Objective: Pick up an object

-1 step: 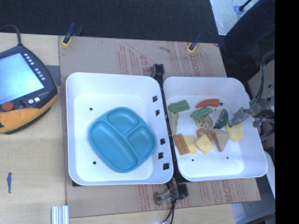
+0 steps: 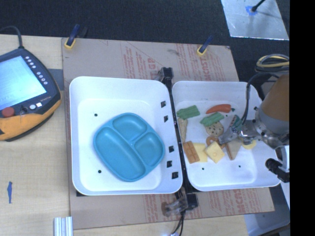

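Table, wood-topped w/ a cardboard sheet, carries two shallow white bins side by side. Left bin holds a blue divided plate, three compartments, nothing in them. Right bin holds the pick candidates: a cluster of toy food near its middle. Grey arm w/ orange band reaches in from the right; gripper sits low over the cluster's right side, just beside a brown wedge and a round cookie. Whether the fingers are open or closed can't be told from this angle, nor whether anything is between them.

Items, approx largest to smallest: yellow cheese block, orange-brown cracker, green piece at upper left, second green piece, red-orange sausage.

Judgement: approach/grasp phase, nothing confirmed lifted. To do it well, centre on one piece, not the seam between two touching ones; the cheese block and cracker lie close together, so a straddle risks pushing both. The green piece at upper left stands more apart and looks an easier target.
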`<state>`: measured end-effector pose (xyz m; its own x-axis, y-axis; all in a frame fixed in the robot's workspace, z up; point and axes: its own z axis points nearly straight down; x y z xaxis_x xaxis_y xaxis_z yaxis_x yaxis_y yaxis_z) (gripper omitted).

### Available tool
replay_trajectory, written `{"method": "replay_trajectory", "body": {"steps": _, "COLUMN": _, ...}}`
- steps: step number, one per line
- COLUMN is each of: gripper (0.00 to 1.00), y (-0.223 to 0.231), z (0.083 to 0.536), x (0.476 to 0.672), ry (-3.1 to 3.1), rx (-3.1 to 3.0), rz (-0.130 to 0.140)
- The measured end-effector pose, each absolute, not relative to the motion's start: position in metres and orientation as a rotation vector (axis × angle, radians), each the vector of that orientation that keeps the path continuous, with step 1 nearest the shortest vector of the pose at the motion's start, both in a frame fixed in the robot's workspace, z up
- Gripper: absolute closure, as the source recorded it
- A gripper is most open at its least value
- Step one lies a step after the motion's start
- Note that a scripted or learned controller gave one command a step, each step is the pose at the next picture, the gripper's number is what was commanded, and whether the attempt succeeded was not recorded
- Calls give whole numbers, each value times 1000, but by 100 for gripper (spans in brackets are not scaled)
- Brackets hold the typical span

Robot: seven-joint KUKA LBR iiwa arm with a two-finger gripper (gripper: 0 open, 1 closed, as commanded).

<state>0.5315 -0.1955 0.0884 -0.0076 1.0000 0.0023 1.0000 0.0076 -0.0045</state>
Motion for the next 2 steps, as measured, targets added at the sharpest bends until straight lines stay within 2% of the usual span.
{"method": "replay_trajectory", "body": {"steps": 1, "gripper": 0, "y": -145, "z": 93, "x": 610, "ry": -2235, "rx": -2209, "rz": -5}}
{"method": "replay_trajectory", "body": {"steps": 2, "gripper": 0, "y": -108, "z": 92, "x": 658, "ry": -2228, "rx": -2211, "rz": 4}}
